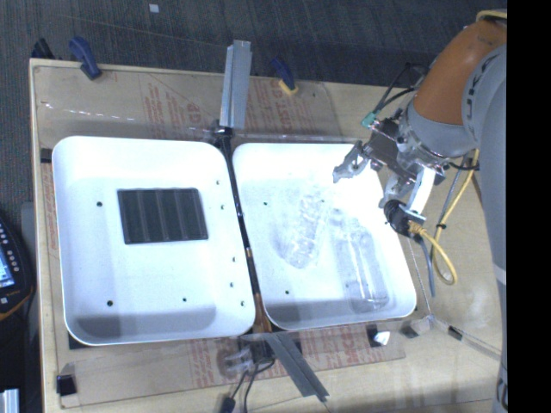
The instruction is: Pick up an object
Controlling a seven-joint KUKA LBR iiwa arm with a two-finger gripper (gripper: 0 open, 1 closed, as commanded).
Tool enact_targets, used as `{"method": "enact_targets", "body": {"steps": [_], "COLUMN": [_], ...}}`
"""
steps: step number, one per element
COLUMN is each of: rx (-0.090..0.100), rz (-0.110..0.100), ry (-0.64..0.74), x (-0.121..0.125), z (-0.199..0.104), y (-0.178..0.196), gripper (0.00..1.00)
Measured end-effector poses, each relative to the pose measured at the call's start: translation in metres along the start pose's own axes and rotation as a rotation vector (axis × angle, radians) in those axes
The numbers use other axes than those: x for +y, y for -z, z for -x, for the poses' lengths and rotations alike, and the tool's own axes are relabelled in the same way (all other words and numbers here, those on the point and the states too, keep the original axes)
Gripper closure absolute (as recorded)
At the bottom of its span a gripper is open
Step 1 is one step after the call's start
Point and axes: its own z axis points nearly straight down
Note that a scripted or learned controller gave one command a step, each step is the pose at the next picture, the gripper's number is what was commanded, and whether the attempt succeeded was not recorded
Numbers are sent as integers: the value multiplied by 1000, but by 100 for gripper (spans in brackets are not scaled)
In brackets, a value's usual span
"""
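Two clear plastic bottles lie in the right bin (pixel 267 304). One bottle (pixel 303 229) is near the bin's middle, tilted. The other bottle (pixel 362 263) lies lengthwise toward the right wall. Both are faint against the white floor. A dark grey ribbed rectangular block (pixel 162 215) lies flat in the left bin (pixel 77 317). My gripper (pixel 348 167) hangs over the far right part of the right bin, above and to the right of the middle bottle, and apart from both bottles. I see nothing held in it.
A metal bar (pixel 235 84) stands at the back between the bins. Blue clamps (pixel 85 59) (pixel 283 74) grip the bench's far edge. A metal bracket (pixel 293 368) sits at the front between the bins. The arm's orange band (pixel 452 76) is at the right.
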Motion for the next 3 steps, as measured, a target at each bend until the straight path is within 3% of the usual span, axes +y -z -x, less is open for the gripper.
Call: {"method": "enact_targets", "body": {"steps": [1,2,3], "rx": [0,-1,-1], "rz": [1,-3,-1], "ry": [-24,187,253], "x": [-56,-86,-81], "z": [25,45,53], "y": [66,55,57], "gripper": [0,0,0]}}
